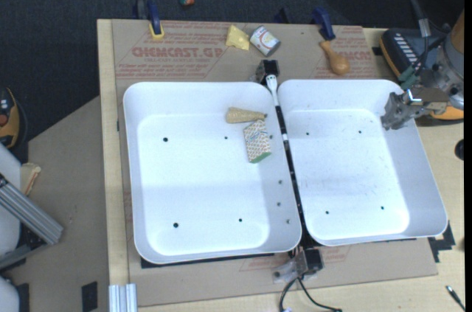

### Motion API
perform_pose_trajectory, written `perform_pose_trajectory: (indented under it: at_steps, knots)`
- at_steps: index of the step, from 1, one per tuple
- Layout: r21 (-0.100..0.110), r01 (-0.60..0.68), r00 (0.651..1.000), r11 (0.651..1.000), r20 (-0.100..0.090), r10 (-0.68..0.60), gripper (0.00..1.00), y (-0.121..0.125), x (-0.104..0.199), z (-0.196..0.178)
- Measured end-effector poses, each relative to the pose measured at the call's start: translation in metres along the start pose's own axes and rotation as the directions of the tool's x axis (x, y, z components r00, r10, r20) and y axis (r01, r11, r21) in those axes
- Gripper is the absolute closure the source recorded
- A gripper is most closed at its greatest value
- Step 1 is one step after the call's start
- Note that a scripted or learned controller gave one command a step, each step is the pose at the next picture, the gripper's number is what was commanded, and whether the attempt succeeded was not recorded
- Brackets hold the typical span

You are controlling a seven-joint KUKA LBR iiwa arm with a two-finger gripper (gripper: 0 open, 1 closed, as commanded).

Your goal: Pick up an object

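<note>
left bin (147,178): patterned packet (257,140) near back-right corner, tan cone-shaped piece (244,115) just behind, close or touching, can't tell | right bin (413,178): gripper (397,111) at back-right rim, nothing seen between jaws, jaw state can't tell | 2 bins side by side

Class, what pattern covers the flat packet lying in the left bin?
Small green-and-white checks on the packet, seen in the camera view.

The arm (450,74) was cut off by the right edge, so little beyond its wrist showed. The gripper (393,113) at the right bin's (413,218) far right rim was too small and blurred to read. The bench's (184,49) near edge was cut off.
</note>
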State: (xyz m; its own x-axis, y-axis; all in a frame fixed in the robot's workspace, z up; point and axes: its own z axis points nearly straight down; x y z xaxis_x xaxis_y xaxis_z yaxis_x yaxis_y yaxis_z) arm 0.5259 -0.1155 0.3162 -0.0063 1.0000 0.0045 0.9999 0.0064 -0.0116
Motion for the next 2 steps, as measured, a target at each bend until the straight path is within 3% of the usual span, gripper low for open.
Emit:
perform_pose_trajectory:
  at_steps: [1, 2]
  knots:
    - [-0.016, -0.017, 1.0, 1.0, 0.01, 0.017, 1.0, -0.05, -0.107, -0.029]
    - [-0.033, -0.005, 1.0, 0.999, 0.015, 0.006, 1.0, -0.05, -0.108, -0.23]
